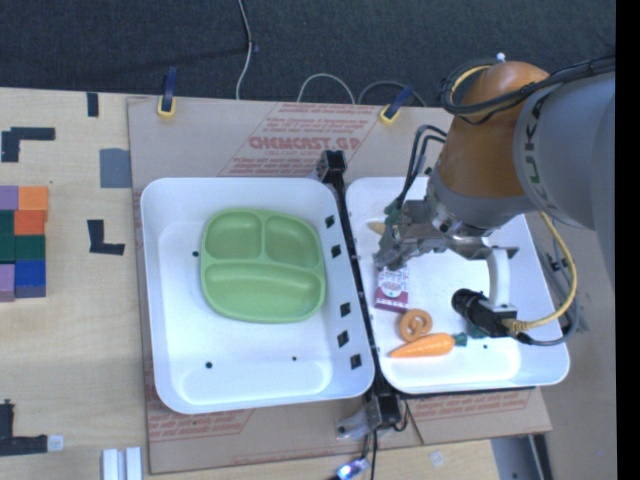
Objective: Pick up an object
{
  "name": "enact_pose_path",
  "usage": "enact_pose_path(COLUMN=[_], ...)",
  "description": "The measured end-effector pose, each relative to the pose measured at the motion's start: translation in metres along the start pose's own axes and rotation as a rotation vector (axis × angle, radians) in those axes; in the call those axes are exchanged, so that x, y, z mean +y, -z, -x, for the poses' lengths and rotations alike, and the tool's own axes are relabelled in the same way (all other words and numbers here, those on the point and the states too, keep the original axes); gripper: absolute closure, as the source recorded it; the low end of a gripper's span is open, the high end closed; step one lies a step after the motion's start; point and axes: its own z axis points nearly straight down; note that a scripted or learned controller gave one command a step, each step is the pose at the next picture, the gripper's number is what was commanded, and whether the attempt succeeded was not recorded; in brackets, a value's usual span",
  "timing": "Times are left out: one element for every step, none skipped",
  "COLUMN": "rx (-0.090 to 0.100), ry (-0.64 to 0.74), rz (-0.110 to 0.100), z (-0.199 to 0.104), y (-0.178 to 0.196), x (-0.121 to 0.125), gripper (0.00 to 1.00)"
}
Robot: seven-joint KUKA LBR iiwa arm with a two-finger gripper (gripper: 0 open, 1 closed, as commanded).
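Observation:
My gripper reaches down into the right bin, near its left side, under the grey arm with the orange band. Just below the fingers lies a small pink and white packet. A pretzel-shaped toy rests below the packet, and an orange carrot lies at the bin's front. A yellowish item peeks out left of the gripper, mostly hidden. I cannot tell whether anything sits between the fingers.
The left bin holds a green divided plate. A black divider separates the bins. A black connector with a yellow cable hangs over the right bin. Coloured blocks stand at the far left of the bench.

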Motion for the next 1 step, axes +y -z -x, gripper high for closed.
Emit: enact_pose_path(rx=[0.0], ry=[0.0], rz=[-0.001], z=[-0.0542], y=[0.0029], x=[-0.0043], gripper=[1.0])
